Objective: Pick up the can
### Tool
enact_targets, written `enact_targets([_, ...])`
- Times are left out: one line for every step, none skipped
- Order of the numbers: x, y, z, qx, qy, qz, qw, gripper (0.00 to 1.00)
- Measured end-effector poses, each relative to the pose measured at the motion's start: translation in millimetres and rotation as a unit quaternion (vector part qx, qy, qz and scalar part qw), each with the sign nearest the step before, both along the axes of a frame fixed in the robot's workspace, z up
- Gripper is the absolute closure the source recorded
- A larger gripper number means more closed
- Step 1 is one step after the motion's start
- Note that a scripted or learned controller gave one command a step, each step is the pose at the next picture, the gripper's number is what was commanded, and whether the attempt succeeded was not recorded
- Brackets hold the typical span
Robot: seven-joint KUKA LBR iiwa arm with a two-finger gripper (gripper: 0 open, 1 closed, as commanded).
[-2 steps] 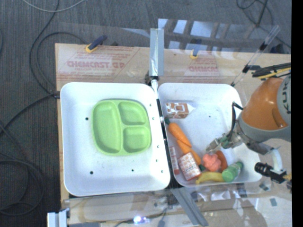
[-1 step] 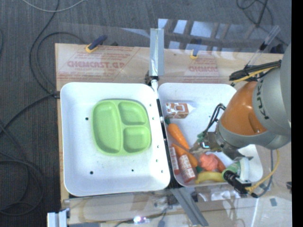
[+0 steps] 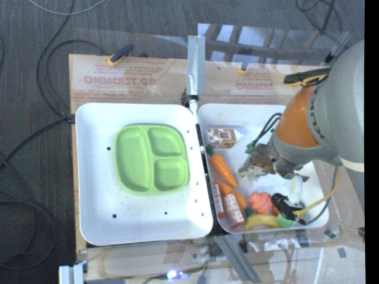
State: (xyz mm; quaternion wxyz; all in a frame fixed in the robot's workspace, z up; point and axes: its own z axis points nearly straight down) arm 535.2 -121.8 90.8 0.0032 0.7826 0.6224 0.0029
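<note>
Two shallow white plastic bins sit side by side on the table (image 3: 89, 81), which is covered with a sheet of brown cardboard printed in faded red. The left bin (image 3: 95, 176), smooth and round-cornered, holds one thing, a glossy lime-green plate (image 3: 153, 158) moulded into three compartments. The right bin (image 3: 237, 118) is crowded. I count one small brown and white carton (image 3: 222, 136) near its top, one tapered orange carrot (image 3: 223, 168) lying at a slant just below it, and two slim red and white cylinders along the bin's left wall near the bottom. Either could be the can; the one I take for the can (image 3: 234, 210) lies on its side, with the other cylinder (image 3: 218, 201) just beside it on its left. Next come one lumpy pink-orange piece (image 3: 259, 202), one curved yellow banana (image 3: 263, 221) at the bottom edge and one small green bit (image 3: 285, 220) beside it. The grey arm with its orange band (image 3: 299, 123) reaches in from the right, and the gripper (image 3: 256, 161) hangs over the middle of the right bin, apart from the can; whether it is open or closed I cannot tell.
</note>
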Motion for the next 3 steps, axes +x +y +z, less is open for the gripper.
enact_targets([1,0,-1,-0.0009,-0.002,0.001,1.0000,0.00])
enact_targets([-46,10,0,-0.0024,-0.005,-0.058,0.9983,0.00])
enact_targets([-47,10,8,-0.0021,-0.003,-0.058,0.9983,1.00])
